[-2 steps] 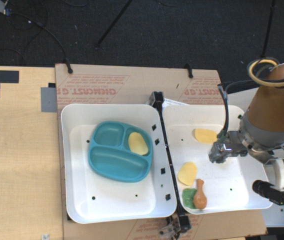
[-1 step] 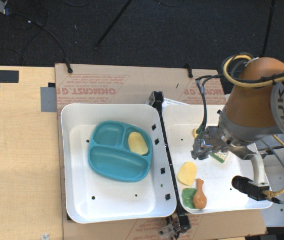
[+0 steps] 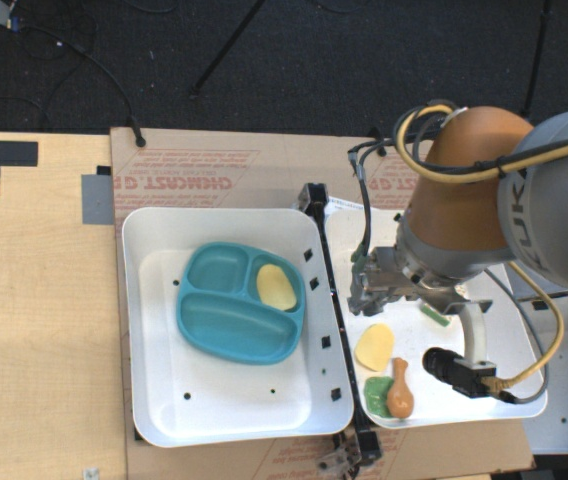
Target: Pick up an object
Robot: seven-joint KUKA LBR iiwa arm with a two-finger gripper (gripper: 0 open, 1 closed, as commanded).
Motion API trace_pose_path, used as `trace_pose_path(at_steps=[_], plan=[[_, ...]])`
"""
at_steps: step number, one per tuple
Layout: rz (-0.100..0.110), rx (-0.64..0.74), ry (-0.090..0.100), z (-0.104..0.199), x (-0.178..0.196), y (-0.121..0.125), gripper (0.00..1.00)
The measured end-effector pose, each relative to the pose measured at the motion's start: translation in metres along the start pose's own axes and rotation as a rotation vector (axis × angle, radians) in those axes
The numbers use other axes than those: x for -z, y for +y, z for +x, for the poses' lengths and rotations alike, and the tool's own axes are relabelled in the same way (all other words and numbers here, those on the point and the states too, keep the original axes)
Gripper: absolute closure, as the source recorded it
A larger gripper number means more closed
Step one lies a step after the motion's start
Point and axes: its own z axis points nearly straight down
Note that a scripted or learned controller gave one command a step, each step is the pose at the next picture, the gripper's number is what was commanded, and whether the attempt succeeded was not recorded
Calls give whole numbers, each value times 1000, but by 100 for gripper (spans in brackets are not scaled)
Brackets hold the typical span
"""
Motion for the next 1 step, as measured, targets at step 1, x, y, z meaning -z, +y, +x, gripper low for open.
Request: trace_pose_path(at_steps=[1], plan=[[3,-1,-1,61,-12,1,100]])
